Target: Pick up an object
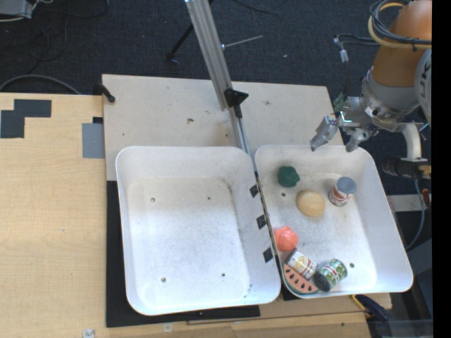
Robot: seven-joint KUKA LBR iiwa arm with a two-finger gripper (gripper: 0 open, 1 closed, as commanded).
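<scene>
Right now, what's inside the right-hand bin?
The right bin holds a green ball, a tan lump, a small can, an orange ball, two more cans and a red slice partly covered by them.

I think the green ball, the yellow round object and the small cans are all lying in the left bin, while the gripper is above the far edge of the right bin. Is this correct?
Not quite. The camera view shows the green ball, the yellow round object and the small cans lying in the right bin, not the left bin. The rest stands: the gripper is above the right bin's far edge.
</scene>
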